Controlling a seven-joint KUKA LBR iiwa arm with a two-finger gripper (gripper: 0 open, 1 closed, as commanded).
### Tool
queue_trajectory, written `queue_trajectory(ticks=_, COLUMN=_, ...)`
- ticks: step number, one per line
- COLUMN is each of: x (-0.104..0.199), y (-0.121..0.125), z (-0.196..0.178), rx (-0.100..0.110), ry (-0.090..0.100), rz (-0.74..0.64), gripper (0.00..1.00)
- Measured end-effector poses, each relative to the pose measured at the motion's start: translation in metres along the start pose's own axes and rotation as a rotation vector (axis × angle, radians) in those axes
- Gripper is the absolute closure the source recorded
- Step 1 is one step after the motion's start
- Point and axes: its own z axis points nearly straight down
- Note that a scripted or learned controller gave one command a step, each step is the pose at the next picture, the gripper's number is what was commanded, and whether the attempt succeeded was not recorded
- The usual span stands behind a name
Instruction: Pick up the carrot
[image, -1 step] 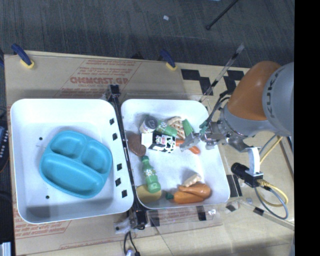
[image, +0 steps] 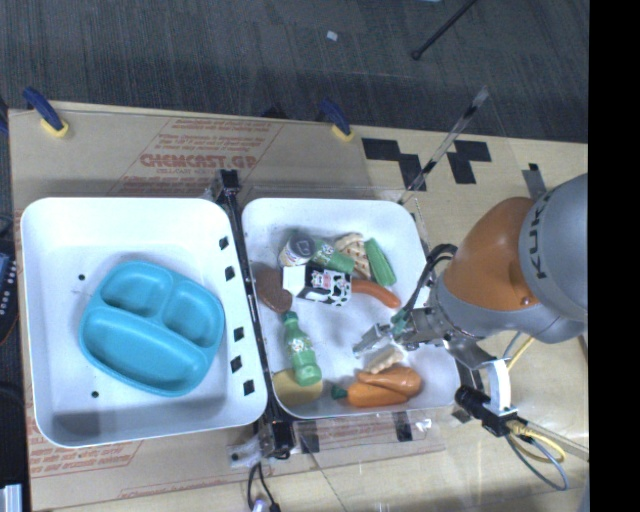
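In the right bin (image: 420, 240), near its front wall: carrot (image: 375, 395) lying roughly left-right.
Gripper (image: 380, 340) sits just above it toward the bin's middle, claw state can't tell; the move is a short drop toward the front.

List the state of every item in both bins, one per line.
carrot: lying flat at the right bin's front edge, not gripped
gripper: hovering low, just above the carrot
green bottle: lying on its side
blue tray: right side up in the left bin
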Motion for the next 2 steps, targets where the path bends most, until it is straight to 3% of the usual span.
queue_trajectory(ticks=1, x=0.037, y=0.005, z=0.034, rx=-0.006, ry=0.0, rz=-0.029, gripper=0.0)
queue_trajectory(ticks=2, x=-0.004, y=0.003, z=0.033, rx=-0.01, ry=-0.006, rz=-0.411, gripper=0.0)
